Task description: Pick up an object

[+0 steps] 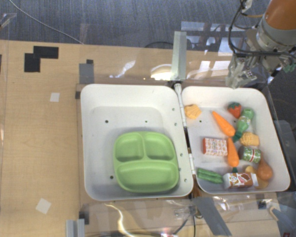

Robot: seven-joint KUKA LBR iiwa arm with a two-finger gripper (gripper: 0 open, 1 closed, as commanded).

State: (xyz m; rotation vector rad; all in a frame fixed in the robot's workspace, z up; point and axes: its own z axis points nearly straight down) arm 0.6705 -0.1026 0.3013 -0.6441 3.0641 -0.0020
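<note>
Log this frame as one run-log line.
arm: above right bin's far edge | gripper: holding nothing | toy food: in right bin | green plate: left bin

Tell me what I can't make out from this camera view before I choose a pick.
- Grey end effector, above the right white bin's far rim: blurred against glare, finger state unreadable.
- Grey arm with orange band: cut off by the top and right edges.
- Small red-labelled bottle: print too small to read.
- Brown rounded toy: crowded by neighbours, identity unclear.
- Green divided plate covers part of the left white bin's floor.
</note>
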